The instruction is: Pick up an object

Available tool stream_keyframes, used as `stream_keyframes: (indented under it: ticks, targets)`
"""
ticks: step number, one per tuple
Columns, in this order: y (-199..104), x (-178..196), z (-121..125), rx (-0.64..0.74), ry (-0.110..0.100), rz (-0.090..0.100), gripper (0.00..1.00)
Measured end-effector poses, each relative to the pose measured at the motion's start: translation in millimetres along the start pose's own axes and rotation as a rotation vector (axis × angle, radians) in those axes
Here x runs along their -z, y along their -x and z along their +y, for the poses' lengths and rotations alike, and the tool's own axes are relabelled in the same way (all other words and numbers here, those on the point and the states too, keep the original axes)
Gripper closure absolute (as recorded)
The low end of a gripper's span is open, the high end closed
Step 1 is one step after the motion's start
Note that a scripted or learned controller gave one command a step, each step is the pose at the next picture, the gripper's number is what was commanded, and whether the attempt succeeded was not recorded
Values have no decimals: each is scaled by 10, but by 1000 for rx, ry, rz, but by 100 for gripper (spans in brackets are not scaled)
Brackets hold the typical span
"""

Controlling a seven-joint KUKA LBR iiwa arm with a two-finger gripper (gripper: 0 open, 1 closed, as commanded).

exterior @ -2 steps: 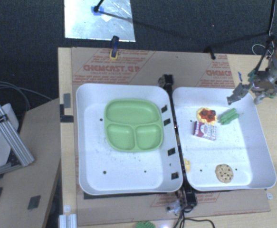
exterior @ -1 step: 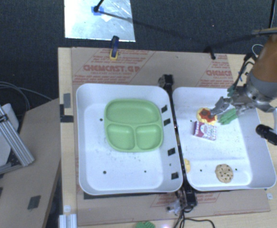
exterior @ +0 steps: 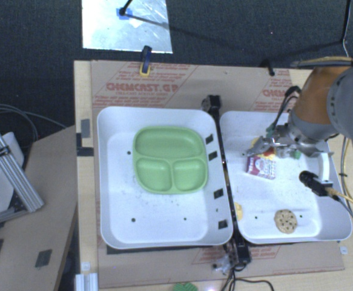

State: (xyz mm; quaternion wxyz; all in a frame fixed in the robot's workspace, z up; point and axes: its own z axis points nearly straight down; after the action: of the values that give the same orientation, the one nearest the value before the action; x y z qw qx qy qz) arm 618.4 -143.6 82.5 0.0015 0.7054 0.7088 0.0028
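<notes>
Camera view: the grey arm [exterior: 339, 105] w/ its orange band is reaching in from the right, and the pincer [exterior: 272, 145] is hanging low over the right bin [exterior: 341, 224], towards that bin's far edge. How wide it is spread, can't tell (the wrist is blocking the tips), nor whether it has hold of anything. A small white, red and purple packet [exterior: 261, 166] is lying just beside the pincer on its near side, approx. mid-bin. A cookie [exterior: 286, 220] is sitting by the bin's near edge, well apart from the packet. A yellowish scrap [exterior: 238, 211] is resting against the bin's left edge. In the left bin [exterior: 111, 223] a green divided plate [exterior: 170, 160] is lying near the ctr. Both bins are sitting on the brown surface [exterior: 164, 85].
</notes>
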Motion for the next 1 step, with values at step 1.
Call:
stream_keyframes:
  ticks: [1]
  targets:
    - [12,185,30,1,9,-3,100]
